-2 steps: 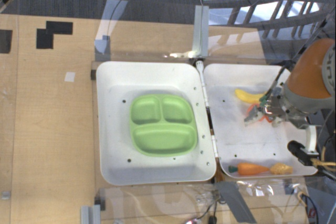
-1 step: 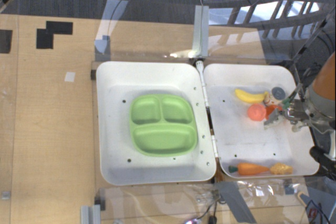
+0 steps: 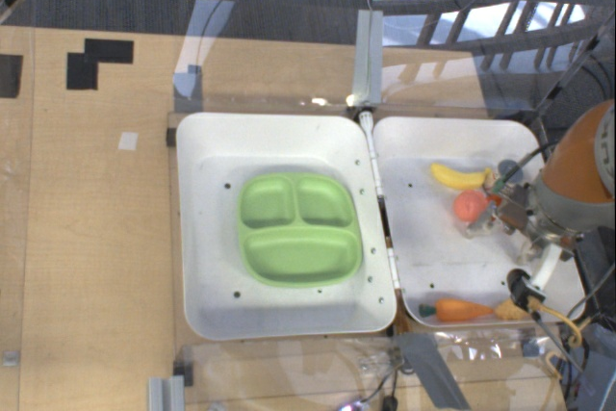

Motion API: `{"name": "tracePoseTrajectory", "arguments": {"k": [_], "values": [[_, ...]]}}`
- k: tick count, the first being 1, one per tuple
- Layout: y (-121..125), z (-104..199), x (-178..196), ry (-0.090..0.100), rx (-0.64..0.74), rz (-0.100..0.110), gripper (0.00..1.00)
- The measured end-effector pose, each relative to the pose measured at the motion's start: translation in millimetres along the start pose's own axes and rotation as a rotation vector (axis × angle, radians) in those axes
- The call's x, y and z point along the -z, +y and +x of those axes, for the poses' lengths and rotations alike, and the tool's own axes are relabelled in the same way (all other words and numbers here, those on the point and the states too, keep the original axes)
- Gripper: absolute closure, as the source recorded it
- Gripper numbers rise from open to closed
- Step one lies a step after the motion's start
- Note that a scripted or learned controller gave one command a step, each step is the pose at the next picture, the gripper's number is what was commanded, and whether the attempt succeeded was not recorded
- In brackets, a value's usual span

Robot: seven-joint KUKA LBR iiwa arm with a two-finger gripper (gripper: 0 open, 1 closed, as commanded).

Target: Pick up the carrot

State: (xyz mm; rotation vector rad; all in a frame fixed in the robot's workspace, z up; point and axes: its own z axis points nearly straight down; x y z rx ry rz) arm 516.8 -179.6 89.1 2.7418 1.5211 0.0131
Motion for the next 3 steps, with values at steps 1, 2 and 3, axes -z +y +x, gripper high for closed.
{"name": "tracePoseTrajectory", "arguments": {"k": [1,2,3], "values": [[42,17,0,-0.002,0.768,-0.004,0.00],[43,20,13,0.000,0.769,-0.010,1.00],[-15,12,2,-0.004,1.084,-0.012,1.00]]}}
